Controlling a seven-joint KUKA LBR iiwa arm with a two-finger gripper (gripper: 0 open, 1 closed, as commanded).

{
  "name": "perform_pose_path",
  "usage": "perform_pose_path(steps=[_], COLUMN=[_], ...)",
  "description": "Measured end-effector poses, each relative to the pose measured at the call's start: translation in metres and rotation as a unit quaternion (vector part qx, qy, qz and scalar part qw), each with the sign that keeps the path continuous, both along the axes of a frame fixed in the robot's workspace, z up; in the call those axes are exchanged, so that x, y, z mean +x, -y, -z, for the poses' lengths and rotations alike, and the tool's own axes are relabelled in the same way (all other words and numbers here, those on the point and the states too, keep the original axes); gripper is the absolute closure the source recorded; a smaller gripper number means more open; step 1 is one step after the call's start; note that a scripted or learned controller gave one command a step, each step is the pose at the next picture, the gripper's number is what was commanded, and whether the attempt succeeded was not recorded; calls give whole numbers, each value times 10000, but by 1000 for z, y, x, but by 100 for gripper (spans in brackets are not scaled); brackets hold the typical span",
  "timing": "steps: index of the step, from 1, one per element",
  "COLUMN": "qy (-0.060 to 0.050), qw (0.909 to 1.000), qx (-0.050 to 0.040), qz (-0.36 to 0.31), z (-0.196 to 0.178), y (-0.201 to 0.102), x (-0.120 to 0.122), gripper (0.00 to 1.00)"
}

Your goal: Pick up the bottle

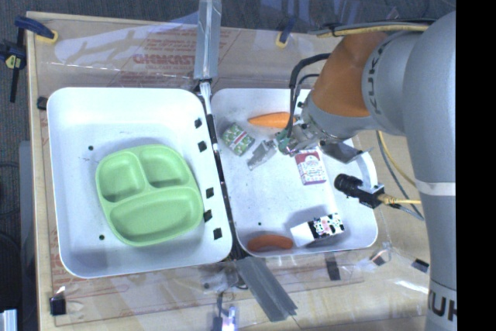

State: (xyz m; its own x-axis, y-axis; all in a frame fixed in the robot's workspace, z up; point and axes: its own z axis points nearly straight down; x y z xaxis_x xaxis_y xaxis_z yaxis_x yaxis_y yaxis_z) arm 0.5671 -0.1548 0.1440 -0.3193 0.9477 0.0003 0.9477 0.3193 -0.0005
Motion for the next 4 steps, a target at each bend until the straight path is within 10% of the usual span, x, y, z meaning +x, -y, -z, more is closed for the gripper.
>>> perform_pose_path(steps=[1, 2, 3, 4], qy=[-17, 4, 7, -13], qw=[9862, 9847, 9918, 9981], qx=[12, -1, -7, 7], qz=[-1657, -1741, -1276, -621], z=[53, 52, -37, 53], y=[-18, 8, 56, 48], x=[-74, -74, 1, -27], gripper=[0, 0, 0, 0])
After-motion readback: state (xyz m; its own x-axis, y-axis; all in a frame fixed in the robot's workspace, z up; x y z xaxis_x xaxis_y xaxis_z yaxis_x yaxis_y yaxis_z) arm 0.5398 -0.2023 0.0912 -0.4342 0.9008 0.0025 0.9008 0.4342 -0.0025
